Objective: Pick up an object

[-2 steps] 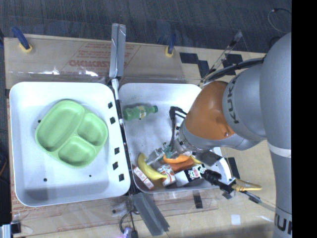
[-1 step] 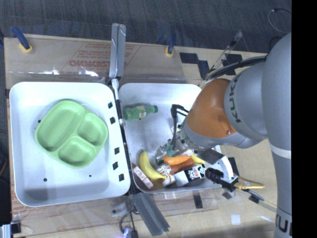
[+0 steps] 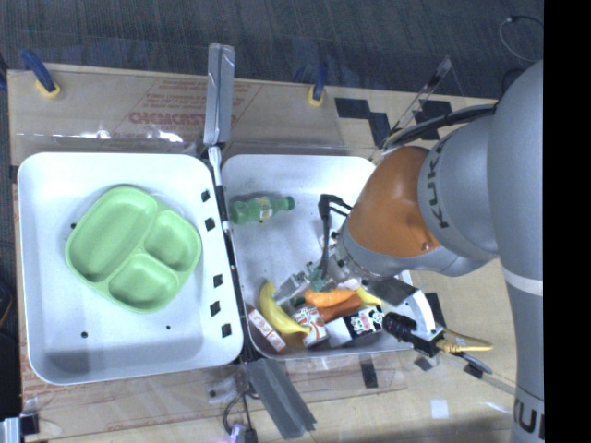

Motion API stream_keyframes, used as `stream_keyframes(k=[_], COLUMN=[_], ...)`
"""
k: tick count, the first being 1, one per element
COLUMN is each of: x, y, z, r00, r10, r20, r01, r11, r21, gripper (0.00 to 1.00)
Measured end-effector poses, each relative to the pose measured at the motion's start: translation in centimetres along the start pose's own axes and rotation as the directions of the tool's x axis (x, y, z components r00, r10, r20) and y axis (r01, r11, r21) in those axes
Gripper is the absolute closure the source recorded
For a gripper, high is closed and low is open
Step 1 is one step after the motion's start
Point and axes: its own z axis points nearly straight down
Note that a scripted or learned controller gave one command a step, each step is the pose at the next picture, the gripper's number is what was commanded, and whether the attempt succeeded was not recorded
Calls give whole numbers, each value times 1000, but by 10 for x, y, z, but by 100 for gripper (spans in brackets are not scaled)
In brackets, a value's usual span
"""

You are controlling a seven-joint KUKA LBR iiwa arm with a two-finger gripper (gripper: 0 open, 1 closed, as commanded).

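Note:
The right bin holds a green bottle lying on its side near the far wall. A pile sits at the bin's near edge: a yellow banana, an orange carrot, a black-and-white carton and a small red-and-white pack. My gripper reaches down from under the orange wrist band, right above the carrot and just behind the pile. The wrist hides much of it, and I see nothing lifted off the bin floor.
The left bin holds a green divided plate. A grey divider runs between the bins. The arm's bulk covers the right side of the right bin.

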Motion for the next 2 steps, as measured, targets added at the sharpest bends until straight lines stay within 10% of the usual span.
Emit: stream_keyframes(k=[1, 2], x=[11, 10], y=[-2, -1], z=[22, 13], r00=[996, 996], r10=[-84, -87], r20=[-7, -4], r01=[84, 87], r11=[996, 996], r21=[-7, -8], gripper=[0, 100])
